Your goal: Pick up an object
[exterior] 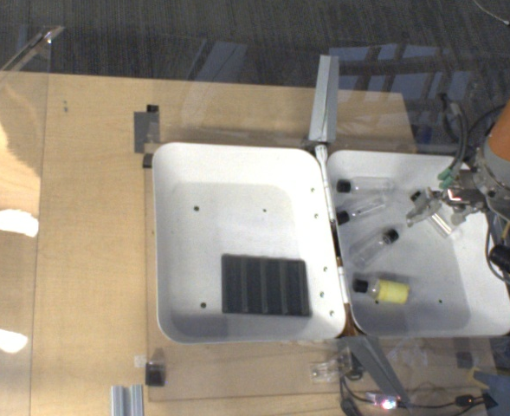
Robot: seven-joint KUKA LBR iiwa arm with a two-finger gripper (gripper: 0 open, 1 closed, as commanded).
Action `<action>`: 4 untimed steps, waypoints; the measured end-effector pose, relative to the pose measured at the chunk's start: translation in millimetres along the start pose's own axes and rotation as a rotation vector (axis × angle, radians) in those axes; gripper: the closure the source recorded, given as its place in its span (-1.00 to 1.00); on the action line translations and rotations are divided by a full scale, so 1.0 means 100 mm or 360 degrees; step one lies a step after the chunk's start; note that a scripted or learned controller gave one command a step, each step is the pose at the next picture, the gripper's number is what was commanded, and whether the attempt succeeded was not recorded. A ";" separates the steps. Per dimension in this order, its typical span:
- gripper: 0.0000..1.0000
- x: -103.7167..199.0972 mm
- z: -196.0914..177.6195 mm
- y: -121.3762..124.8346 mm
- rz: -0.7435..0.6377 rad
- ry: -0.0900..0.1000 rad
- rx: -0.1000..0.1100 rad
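Note:
In the right bin (488, 315) lie several small clear vials with black caps. One vial (364, 185) lies near the bin's far left corner, a second (360, 210) just below it, and a third (375, 243) rests at a slant near the middle. A vial with a yellow body (390, 292) lies near the front left. My gripper (433, 208) hangs over the right part of this bin, to the right of the clear vials. I see nothing held in it.
The left bin (177, 232) holds a black ridged tray (265, 285) near its front. A metal post (325, 102) stands behind the gap between the bins. Cables and the arm's body (507, 159) crowd the right edge.

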State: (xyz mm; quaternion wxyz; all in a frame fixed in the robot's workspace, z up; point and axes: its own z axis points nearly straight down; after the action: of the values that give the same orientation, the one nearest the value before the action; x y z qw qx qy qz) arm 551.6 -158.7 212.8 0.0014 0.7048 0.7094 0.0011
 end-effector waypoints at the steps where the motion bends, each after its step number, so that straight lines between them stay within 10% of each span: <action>1: -1.00 -0.13 1.23 0.53 -0.0018 -0.0002 -0.0008; 2: -1.00 -0.43 1.28 1.12 -0.0071 0.0015 0.0058; 3: -1.00 -0.47 1.04 1.14 -0.0152 0.0003 0.0027; 4: -1.00 -0.12 1.16 0.31 -0.0249 -0.0044 -0.0015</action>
State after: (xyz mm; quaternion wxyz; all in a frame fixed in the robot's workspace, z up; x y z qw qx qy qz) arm 582.9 -170.8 97.4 0.0147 0.6473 0.7621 -0.0052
